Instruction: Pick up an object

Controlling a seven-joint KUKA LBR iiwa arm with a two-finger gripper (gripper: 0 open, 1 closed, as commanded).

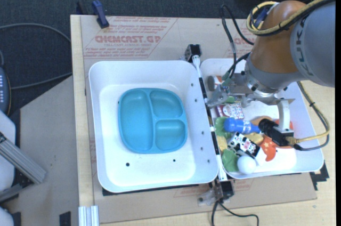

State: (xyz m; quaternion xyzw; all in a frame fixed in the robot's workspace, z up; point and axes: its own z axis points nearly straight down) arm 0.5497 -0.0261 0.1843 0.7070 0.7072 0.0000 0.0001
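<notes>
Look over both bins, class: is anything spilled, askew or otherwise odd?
Nothing looks spilled or damaged. The blue tray lies flat in the left bin. The toys are heaped together at the near end of the right bin, under the arm, but stay inside its walls.

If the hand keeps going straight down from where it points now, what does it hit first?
Probably the red-and-white packet in the right bin, just below the hand. The blue bottle lies a little beyond it. Depth is hard to judge from this slanted view.

Light blue tray [153, 119], white bins [101, 81].
</notes>
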